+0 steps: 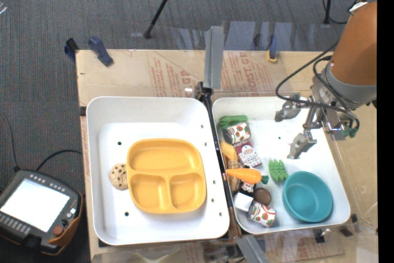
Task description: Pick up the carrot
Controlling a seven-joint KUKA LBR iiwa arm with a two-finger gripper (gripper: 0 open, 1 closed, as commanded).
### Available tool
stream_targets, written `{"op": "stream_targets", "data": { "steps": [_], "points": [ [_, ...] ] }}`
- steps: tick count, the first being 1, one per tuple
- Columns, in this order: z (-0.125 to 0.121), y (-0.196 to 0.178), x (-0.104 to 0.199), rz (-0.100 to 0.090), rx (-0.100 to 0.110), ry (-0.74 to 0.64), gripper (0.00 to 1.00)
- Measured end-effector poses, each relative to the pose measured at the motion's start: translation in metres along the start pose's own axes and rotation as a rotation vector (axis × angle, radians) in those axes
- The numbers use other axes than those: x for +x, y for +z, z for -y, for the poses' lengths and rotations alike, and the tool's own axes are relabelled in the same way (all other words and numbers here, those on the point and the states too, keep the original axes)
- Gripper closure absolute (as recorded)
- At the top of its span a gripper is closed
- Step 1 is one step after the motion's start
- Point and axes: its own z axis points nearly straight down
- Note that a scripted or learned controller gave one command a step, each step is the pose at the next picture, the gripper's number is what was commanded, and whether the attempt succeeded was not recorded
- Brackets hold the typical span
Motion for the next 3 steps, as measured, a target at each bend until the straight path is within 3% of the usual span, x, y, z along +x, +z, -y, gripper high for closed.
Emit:
{"op": "stream_targets", "data": {
  "steps": [1,2,3],
  "points": [
    [-0.066,0.089,0.047,-0.01,-0.003,-0.102,0.0],
    [-0.021,0.181,0.042,0.01,0.005,-0.377,0.0],
    [-0.021,0.174,0.06,0.048,0.012,-0.428,0.0]
  ]
}}
